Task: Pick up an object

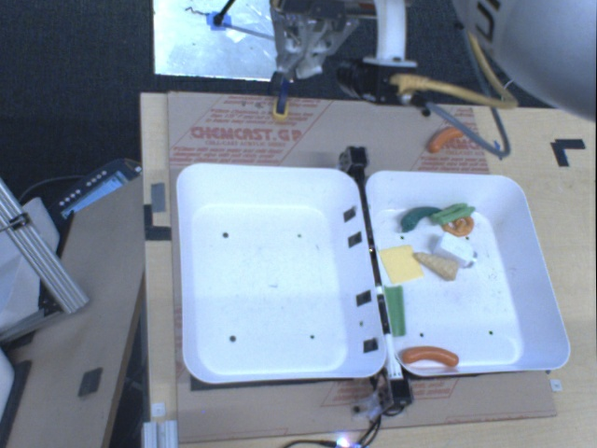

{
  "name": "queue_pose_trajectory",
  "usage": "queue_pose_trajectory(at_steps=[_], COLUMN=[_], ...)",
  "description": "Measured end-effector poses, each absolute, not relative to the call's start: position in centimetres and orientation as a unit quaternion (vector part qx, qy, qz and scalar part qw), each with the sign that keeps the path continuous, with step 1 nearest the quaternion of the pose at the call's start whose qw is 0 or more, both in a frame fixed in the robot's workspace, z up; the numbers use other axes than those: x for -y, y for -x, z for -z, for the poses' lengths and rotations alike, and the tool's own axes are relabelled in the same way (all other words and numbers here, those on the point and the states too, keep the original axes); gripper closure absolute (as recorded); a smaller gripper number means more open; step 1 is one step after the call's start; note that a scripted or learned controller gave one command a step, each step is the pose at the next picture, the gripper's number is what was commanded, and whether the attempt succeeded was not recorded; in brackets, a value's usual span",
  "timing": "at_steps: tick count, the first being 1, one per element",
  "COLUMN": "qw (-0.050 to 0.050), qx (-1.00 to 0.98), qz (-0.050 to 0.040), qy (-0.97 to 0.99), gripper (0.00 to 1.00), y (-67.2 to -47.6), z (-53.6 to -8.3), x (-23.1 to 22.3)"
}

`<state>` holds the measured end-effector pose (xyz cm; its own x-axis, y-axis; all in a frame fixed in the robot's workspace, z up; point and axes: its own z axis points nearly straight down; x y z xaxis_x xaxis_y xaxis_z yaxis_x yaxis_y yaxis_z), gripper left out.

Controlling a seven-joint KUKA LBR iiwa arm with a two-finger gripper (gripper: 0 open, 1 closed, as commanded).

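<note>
My gripper [297,65] hangs high over the back edge of the bench, beyond the left bin [201,250] and well away from the objects. The right bin [522,297] holds several small items. A yellow slab [399,263] and a green strip [395,310] lie by its left wall. A tan cone [437,265] and a white block [457,248] sit beside the slab. Behind them are a dark green curved piece [417,217] and a green piece on an orange disc [455,217]. An orange sausage [429,356] lies at the front rim.
Another orange sausage [446,139] lies on the cardboard behind the right bin, outside it. A small yellow piece [280,112] rests on the cardboard below the gripper. Black clips [354,215] run along the seam between the bins. A cable [466,110] loops at the back right.
</note>
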<state>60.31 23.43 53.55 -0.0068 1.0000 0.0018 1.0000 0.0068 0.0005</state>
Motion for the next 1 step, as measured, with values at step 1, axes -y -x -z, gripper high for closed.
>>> queue_pose_trajectory(at_steps=[1], qw=[0.000], qx=[0.709], qz=[0.0006], qy=[0.705], gripper=[1.00], y=[-58.72], z=[-53.51], x=[-23.39])
